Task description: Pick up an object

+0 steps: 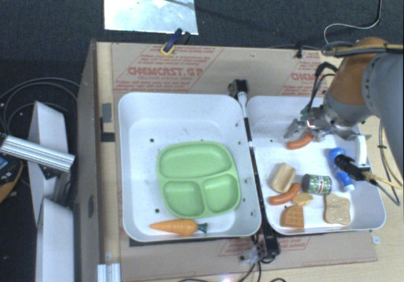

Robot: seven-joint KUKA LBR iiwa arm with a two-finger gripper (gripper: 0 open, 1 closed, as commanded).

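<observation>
Gripper (302, 128) open, low over sausage (299, 142) in right bin (379, 211). Center fingers across sausage, then close.

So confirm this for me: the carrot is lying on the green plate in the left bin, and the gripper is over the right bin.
Not quite. In the camera view the carrot lies on the left bin's floor, just in front of the green plate, not on it. The rest stands: the gripper is over the right bin.
</observation>
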